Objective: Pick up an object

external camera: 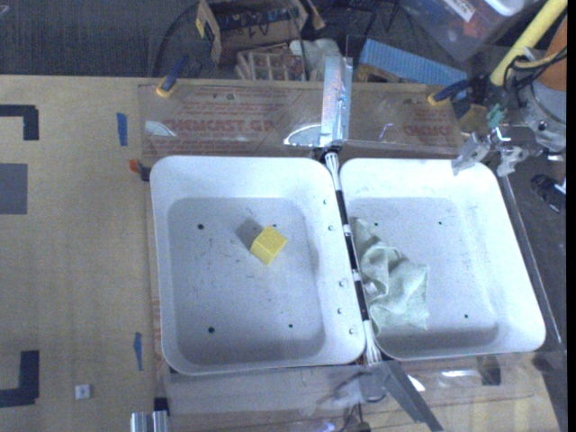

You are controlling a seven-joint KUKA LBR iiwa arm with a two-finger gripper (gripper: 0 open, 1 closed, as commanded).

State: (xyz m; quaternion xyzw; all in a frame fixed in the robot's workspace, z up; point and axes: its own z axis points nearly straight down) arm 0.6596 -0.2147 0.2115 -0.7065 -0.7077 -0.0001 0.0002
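Fingers sit at the far right corner of the right bin; how far apart they stand cannot be told.

Judging from the layout, the yellow block in the left bin is the cleaner pick: it lies alone on the bin floor, well apart from the walls, so a straight descent centred on it, jaws squared to its flat sides, should suit. The crumpled cloth lies against the right bin's left wall, nearer but floppier. Count: two bins, one block, one cloth.
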